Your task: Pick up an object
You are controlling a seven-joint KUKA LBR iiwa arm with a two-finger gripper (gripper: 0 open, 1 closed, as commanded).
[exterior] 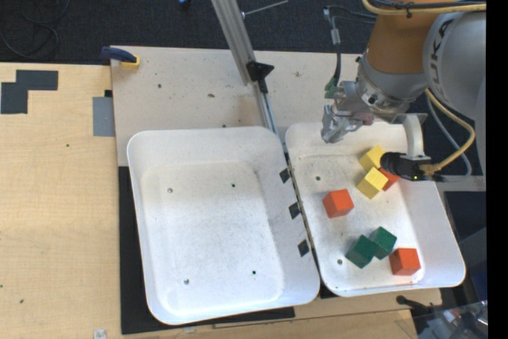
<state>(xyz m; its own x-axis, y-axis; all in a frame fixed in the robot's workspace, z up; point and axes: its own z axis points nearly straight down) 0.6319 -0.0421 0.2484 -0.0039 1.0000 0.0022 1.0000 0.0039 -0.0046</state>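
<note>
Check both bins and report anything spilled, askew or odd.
Nothing stands out. The blocks all lie inside the right bin: two yellow blocks touching, two green blocks touching, an orange block alone and another by the green pair. The pincer hangs over that bin's far edge.

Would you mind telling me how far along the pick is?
Nothing looks picked yet: the gripper hangs above the right bin's far corner, nothing visible in it. The yellow, orange and green blocks lie in the bin. Left: descend, grasp one, lift.
</note>
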